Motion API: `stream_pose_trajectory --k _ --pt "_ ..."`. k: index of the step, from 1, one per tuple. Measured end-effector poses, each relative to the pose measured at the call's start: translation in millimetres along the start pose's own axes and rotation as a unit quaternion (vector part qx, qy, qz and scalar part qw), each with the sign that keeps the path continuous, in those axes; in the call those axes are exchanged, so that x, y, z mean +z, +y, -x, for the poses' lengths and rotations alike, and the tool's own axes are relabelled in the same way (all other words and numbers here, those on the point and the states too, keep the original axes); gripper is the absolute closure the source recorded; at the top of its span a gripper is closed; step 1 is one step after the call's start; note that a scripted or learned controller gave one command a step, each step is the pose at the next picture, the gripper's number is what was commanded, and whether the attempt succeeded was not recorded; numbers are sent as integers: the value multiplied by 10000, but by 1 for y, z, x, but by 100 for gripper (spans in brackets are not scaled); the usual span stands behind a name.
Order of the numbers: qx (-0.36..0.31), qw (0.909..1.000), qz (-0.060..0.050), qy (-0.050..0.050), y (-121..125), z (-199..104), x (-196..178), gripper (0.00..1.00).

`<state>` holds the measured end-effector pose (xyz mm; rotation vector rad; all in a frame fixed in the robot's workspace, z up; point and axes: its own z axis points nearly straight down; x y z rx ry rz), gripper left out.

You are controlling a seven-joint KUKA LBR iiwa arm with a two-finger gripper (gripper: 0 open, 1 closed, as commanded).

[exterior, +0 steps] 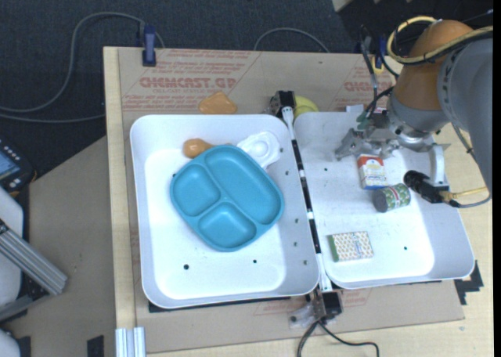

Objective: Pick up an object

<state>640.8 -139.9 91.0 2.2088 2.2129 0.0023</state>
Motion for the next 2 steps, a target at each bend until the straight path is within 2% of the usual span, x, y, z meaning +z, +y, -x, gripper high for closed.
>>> stream_pose_trajectory --k 2 --pt "5 10000 43 10 -33 0 -2 0"
